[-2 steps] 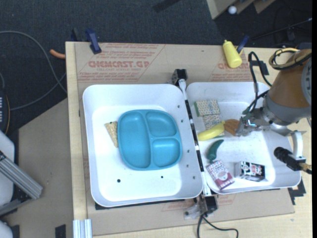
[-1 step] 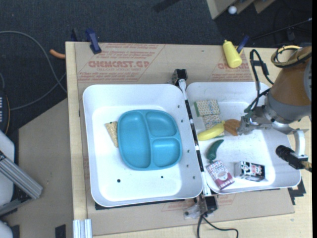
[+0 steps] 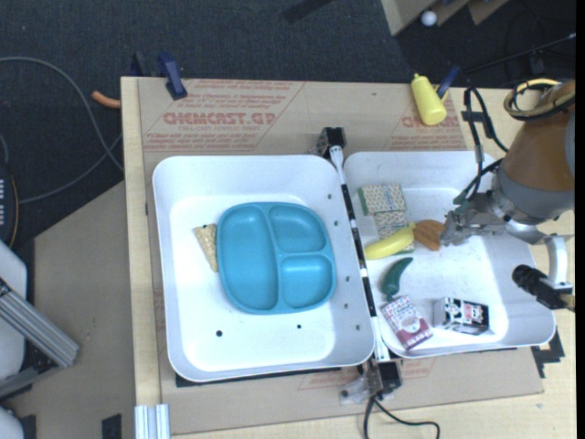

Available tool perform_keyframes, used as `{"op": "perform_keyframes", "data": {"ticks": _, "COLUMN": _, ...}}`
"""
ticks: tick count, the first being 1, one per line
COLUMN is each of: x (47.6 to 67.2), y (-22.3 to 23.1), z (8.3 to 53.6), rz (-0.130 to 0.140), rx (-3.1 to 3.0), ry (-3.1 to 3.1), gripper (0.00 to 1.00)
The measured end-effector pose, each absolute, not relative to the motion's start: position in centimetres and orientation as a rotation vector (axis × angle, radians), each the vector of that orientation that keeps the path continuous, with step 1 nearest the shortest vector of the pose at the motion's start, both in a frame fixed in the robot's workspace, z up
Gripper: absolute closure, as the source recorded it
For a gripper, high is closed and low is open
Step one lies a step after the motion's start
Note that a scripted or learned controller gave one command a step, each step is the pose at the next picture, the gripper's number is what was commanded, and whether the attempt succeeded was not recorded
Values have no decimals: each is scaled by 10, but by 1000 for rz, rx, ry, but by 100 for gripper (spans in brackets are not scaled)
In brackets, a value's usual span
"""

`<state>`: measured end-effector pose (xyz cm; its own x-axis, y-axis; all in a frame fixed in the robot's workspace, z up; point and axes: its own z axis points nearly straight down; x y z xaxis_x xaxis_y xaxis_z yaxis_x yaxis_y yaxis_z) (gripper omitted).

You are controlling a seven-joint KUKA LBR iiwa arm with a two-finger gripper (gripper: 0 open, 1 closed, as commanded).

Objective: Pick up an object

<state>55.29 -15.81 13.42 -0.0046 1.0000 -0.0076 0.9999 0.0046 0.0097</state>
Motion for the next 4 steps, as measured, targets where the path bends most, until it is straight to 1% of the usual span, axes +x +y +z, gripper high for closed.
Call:
{"op": "perform_keyframes", "data": {"ticks": 1, "x": 571, "y": -120, "z": 121, "rz": 1, "rx": 2219, "ry": 2222, "gripper": 100}}
{"op": "perform_keyframes", "data": {"ticks": 2, "x": 571, "y": -122, "z": 121, "rz": 0, "rx": 2220, "ry": 2220, "gripper": 0}}
{"op": "perform_keyframes", "data": {"ticks": 3, "x": 542, "y": -97, "z": 87, "rz": -2, "rx": 2223, "ry": 2223, "gripper": 0}}
{"op": "perform_keyframes", "data": {"ticks": 4, "x": 613, "y": -100, "z": 85, "rz": 0, "rx": 2219, "ry": 2223, "gripper": 0}}
